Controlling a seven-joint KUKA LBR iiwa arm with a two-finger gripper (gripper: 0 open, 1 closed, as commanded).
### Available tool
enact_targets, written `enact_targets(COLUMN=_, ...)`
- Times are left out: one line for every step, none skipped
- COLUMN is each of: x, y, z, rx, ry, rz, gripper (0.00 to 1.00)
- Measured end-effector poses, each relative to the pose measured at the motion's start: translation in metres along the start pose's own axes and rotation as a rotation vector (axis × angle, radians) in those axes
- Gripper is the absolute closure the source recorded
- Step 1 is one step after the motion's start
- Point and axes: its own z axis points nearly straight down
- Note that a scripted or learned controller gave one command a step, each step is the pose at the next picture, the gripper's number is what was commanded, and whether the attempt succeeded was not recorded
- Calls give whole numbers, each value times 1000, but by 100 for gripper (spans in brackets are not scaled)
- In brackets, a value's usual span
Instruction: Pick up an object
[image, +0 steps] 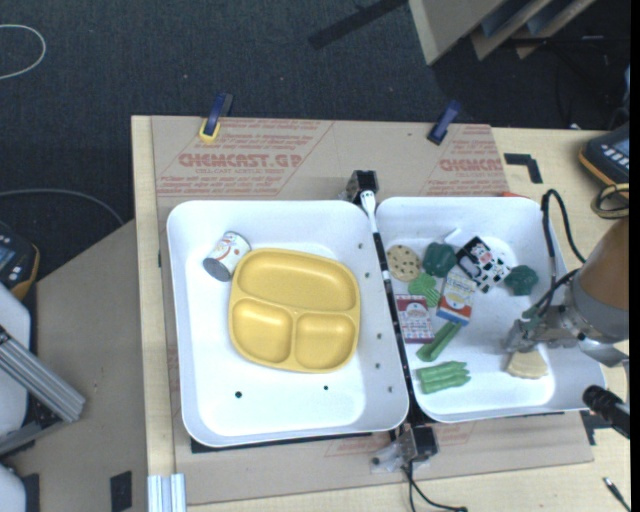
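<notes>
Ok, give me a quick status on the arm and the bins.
Gripper low in right bin, over a pale flat piece. No confirmed hold. Green toys lie left of it; yellow tray in left bin.

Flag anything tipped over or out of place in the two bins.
In the left bin, a small can lies on its side against the yellow divided plate. The right bin's toys lie in a loose jumble; nothing looks spilled or broken.

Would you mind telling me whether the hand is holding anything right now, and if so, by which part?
It cannot be told. The hand sits low in the right bin, right above a pale beige piece, but no grip on it is visible.
</notes>
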Motion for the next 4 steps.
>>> enact_targets(x=4, y=7, z=-45, rx=13, ry=9, rz=-4, gripper=100)
enact_targets(x=7, y=0, z=-96, rx=11, ry=8, rz=-4, gripper=100)
enact_targets(x=6, y=2, z=-125, rx=12, ry=8, rz=-4, gripper=100)
enact_targets(x=56, y=36, z=-131, rx=13, ry=11, rz=-10, gripper=100)
